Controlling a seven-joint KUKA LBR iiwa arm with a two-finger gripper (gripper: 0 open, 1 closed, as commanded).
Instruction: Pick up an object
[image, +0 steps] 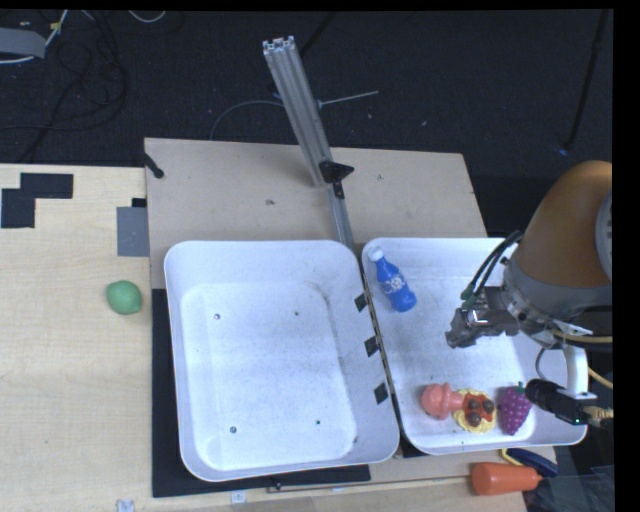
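In the right bin (440, 262) a small blue bottle with a white cap (393, 283) lies near the back left. Along the front wall sit a pink toy (438, 400), a yellow and red toy (476, 411) and a purple grape bunch (513, 409). My gripper (466, 329) hangs low over the right part of this bin, right of the bottle and above the front toys. Nothing shows between its fingers.
The left bin (200, 270) lies beside the right one. A green ball (125, 297) rests on the wooden bench at far left. An orange carrot-like toy (505, 478) lies in front of the right bin. A metal rail (300, 100) slants at the back.
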